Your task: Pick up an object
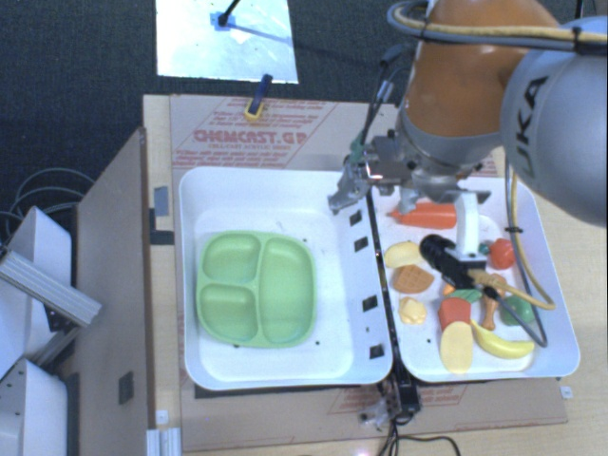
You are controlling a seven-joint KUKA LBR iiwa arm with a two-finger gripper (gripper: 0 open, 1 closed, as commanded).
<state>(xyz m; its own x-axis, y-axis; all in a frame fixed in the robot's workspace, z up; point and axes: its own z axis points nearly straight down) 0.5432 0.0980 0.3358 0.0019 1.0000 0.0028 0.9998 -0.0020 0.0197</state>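
While its finger state cannot be told, the arm [494, 84] low over the right bin [556, 345], wrist down.

2 white bins [285, 183] — 1 green divided plate [256, 288], 1 banana [502, 342], 1 carrot [426, 217] — roughly 8 more toy foods, cluttered.

You can read "CHEMCAST GP" in red on the brown board [249, 133] at the bench's far edge, and "UKA" on the arm [532, 112].
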